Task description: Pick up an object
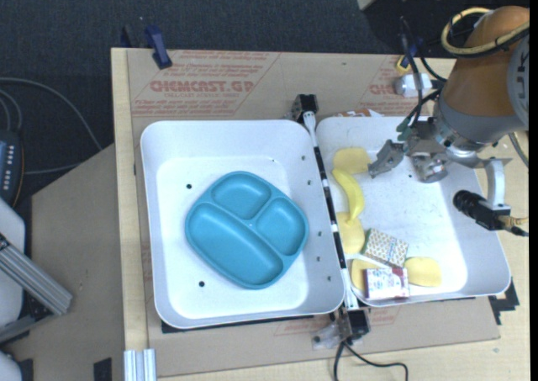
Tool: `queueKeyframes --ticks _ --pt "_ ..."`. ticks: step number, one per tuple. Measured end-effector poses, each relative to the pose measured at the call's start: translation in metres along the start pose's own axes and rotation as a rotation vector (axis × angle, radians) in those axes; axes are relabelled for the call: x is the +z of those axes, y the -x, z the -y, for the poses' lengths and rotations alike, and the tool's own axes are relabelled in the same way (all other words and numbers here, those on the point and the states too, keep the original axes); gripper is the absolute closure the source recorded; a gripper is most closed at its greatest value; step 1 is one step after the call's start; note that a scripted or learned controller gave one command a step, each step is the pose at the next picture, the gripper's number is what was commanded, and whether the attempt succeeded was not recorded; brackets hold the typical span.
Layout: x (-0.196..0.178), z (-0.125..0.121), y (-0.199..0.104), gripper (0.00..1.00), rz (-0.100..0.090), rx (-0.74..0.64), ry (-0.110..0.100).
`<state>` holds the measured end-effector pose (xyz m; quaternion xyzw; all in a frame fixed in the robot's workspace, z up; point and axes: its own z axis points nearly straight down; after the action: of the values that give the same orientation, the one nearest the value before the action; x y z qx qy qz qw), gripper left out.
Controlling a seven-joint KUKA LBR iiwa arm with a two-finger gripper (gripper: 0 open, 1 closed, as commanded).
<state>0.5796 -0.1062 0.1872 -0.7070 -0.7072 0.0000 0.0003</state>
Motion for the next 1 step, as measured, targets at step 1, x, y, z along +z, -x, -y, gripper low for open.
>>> queueKeyframes --ticks 1 --pt "0.1028 -0.0002 -0.0088 0.00 0.000 0.000 0.001"
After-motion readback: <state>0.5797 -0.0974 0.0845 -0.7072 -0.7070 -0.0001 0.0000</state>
